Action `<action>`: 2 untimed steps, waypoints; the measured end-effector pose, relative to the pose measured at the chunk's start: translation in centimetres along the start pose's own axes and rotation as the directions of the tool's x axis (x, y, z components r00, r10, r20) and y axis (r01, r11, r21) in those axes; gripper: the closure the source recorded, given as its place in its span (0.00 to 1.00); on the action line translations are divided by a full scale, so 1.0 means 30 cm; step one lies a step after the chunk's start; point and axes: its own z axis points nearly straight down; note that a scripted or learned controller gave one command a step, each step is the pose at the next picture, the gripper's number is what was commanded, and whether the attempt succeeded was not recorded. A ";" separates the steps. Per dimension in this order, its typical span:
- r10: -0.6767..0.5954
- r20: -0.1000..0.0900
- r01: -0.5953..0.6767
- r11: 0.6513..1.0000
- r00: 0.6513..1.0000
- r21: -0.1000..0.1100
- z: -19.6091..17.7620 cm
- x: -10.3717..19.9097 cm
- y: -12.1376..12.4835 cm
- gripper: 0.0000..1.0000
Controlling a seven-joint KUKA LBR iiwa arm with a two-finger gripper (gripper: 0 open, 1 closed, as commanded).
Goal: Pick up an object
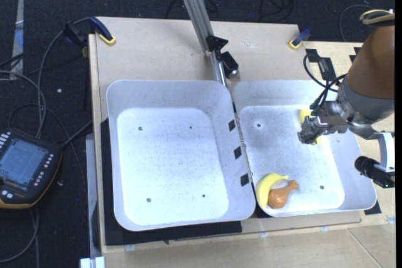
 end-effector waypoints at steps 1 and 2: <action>-0.005 -0.002 0.005 1.000 1.000 0.004 -0.033 0.187 -0.002 1.00; -0.004 -0.002 0.004 1.000 1.000 0.004 -0.054 0.344 -0.004 1.00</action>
